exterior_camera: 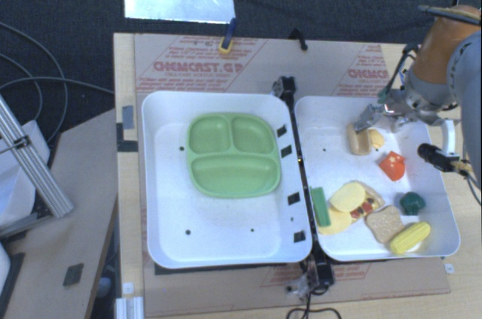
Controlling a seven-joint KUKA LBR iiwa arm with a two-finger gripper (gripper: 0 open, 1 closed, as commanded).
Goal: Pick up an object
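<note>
Left bin (162, 159): green divided plate (232, 155) laid flat at centre. Right bin (331, 129): green stick (320, 206) at left wall, yellow slices (343, 206), bread slice (385, 223), corn cob (409, 237), dark green piece (412, 202), orange piece (392, 165) grouped near front. Tool (376, 116) positioned over tan block (359, 139) at bin rear; finger state cannot be told

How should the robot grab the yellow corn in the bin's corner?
Judging by its pose, grip the corn across its narrow middle, coming straight down from above. It lies flat and slanted, with the bread slice beside one end and the right bin's wall near the other, so the long sides look the most open.
</note>
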